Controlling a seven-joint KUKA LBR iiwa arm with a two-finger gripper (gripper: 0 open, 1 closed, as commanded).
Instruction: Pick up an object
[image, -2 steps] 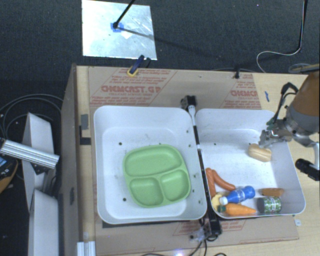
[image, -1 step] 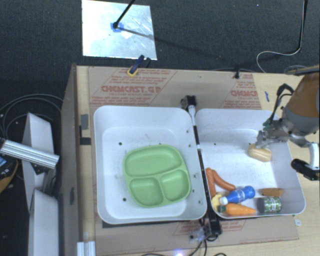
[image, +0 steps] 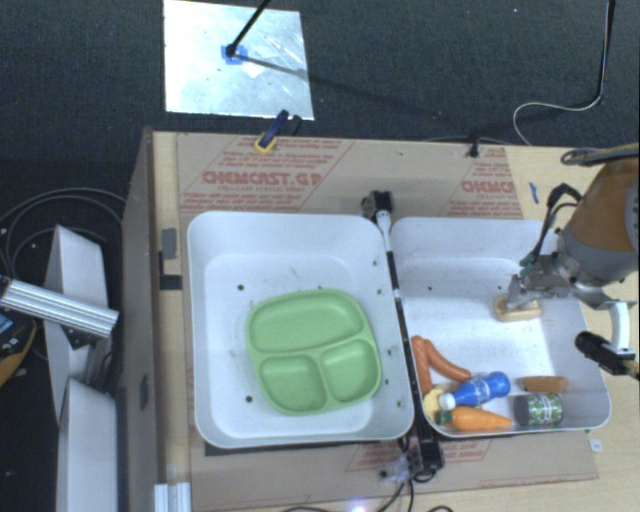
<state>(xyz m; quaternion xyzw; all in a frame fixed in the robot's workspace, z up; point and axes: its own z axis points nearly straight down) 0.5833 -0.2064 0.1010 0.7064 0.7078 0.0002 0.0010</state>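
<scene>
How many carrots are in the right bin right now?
1 that I can make out: an orange carrot lying along the front wall of the right bin, just below the blue bottle. Another could be hidden in that pile.

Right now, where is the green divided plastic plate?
In the camera view, the green divided plastic plate lies in the left white bin, toward its near side, across the divider from the right bin's carrots.

Arm (image: 610, 225) cropped at right edge
</scene>
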